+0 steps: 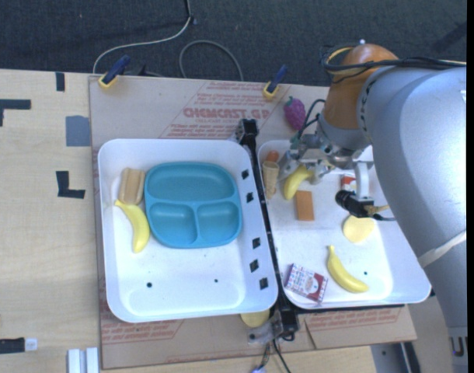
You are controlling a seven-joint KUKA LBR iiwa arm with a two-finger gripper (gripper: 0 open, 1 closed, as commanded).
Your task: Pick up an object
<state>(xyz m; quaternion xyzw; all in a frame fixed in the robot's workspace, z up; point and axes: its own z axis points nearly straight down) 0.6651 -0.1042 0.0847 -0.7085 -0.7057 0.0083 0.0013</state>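
Hand over a banana in the right bin, upper middle of the frame.

In the left bin [113,208] lie a bread piece [130,184], a banana [136,224] and a blue tray [193,205]. In the right bin [392,278], the hand [305,162] sits at a small banana [295,182], whose long axis runs lower left to upper right, upper end under the hand (I cannot tell if the hand is apart or clamped). Risk, I judge: the curved fruit rolls out, or the orange block [304,205] just below gets nudged.
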